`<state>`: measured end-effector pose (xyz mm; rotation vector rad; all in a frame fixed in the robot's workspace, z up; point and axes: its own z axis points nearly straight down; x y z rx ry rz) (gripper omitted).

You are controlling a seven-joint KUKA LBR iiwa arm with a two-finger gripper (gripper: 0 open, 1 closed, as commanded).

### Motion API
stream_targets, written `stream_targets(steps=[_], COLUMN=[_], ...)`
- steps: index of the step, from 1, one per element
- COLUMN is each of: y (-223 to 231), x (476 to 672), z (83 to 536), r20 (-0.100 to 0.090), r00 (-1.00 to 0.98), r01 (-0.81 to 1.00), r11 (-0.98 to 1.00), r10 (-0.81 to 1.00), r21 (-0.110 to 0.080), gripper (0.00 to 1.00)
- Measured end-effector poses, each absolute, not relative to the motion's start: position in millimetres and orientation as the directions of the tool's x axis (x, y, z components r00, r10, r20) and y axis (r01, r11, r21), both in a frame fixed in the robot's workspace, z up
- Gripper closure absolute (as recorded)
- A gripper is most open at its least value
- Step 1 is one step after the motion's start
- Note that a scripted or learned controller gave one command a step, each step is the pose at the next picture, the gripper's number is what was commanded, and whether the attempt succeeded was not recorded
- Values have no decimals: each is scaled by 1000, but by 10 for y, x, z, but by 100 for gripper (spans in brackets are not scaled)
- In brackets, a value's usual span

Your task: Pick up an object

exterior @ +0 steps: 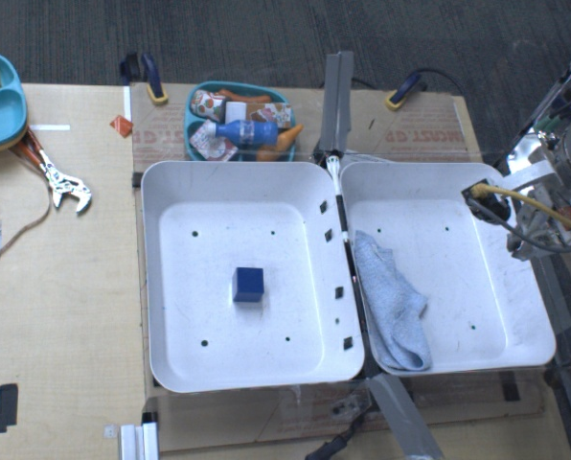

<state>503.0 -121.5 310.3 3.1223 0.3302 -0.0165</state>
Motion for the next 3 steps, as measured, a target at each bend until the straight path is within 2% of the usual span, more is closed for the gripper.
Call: stream_targets(steps=[2,3], y=[-1217,-1238], x=[5034,5151], z=[3249,2793], r20=[-23,-6], r00=[975,980], r01=[219,198], r11=[-976,-980], r10=[219,198], r21=[1,-1], gripper=[100,100])
